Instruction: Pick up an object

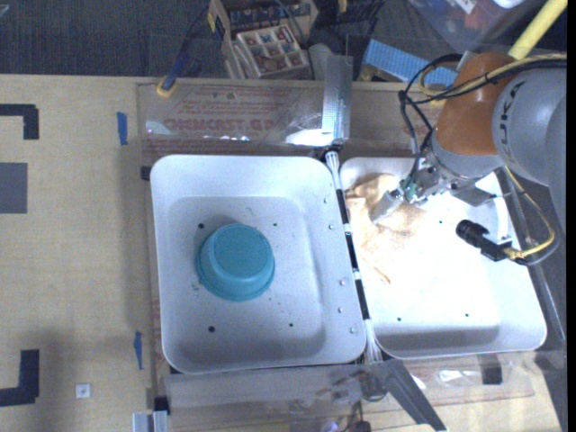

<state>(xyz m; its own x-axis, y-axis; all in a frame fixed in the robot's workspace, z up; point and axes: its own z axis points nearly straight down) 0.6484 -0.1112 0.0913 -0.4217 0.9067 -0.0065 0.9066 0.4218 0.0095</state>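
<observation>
A teal bowl (236, 260) lies upside down in the middle of the left bin (180, 196). In the right bin (468, 313), a pale beige crumpled thing (363, 197) lies in the far left corner. My gripper (392, 202) hangs low over that corner, right at the beige thing's edge. Whether it touches or holds anything is unclear from this angle. The grey arm with its orange band (472, 106) reaches in from the upper right.
A black connector with a yellow cable (481, 239) sticks out below the wrist over the right bin. The ridge between the two bins (351, 250) runs just left of the gripper. Boxes and clutter (265, 39) stand behind the bins.
</observation>
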